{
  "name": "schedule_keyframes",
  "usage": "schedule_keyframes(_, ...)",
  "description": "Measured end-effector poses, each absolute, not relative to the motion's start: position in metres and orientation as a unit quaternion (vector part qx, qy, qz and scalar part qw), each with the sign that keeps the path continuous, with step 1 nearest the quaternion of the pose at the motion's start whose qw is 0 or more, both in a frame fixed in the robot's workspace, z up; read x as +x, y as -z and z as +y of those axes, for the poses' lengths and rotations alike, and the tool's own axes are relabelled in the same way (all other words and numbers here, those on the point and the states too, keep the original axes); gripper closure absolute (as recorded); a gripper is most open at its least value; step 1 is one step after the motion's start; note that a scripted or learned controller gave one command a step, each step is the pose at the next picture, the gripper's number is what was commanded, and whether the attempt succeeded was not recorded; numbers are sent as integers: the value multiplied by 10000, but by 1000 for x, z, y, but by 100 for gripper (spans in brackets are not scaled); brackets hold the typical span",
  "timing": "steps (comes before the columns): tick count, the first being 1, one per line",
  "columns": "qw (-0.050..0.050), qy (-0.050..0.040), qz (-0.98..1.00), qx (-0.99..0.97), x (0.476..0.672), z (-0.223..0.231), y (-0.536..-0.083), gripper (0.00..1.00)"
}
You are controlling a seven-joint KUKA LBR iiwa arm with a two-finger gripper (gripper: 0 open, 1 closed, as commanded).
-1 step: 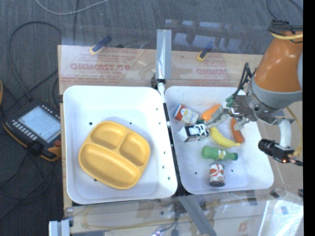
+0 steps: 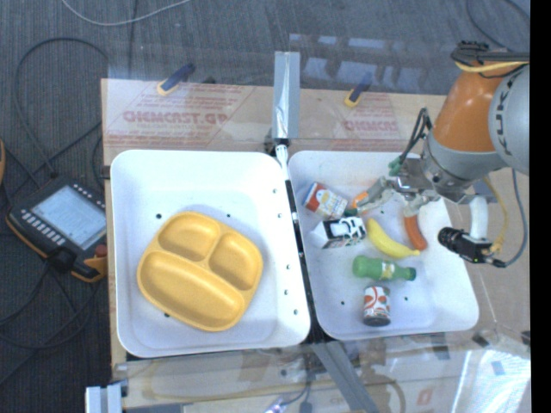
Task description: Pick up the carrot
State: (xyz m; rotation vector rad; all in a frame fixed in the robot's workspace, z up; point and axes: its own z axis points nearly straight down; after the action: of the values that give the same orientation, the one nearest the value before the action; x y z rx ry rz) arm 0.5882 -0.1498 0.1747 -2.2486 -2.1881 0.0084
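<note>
The carrot (image 2: 415,233) lies flat on the floor of the right bin (image 2: 448,304), just right of the banana (image 2: 389,242) and close below the claw (image 2: 405,189); as I read it, the pick is not yet made, since nothing sits between the fingers and the carrot rests on the bin floor; the claw hangs over the bin's upper part, above the banana, its fingers spread apart and holding nothing, though the metal is cluttered enough that I judge the width loosely; what is left, I reckon, is to bring the claw down over the carrot, close on it and lift; the banana lies so near the carrot's left side that a finger could catch it; left of the banana sits a small black-and-white carton (image 2: 344,230), and above that a red-and-white carton (image 2: 325,200); below the banana lie a green bottle (image 2: 383,270) and a red can (image 2: 376,305), both well clear of the carrot; far left of the banana, in the left bin (image 2: 138,175), sits a yellow divided plate (image 2: 200,270), no part of this job.
</note>
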Motion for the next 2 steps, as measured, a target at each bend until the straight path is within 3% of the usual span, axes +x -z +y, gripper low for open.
schedule_keyframes(1,7,-21,-7014,-7127,662,-174,-89,0)
schedule_keyframes(2,11,-41,-7023,-7118,662,-174,-97,100)
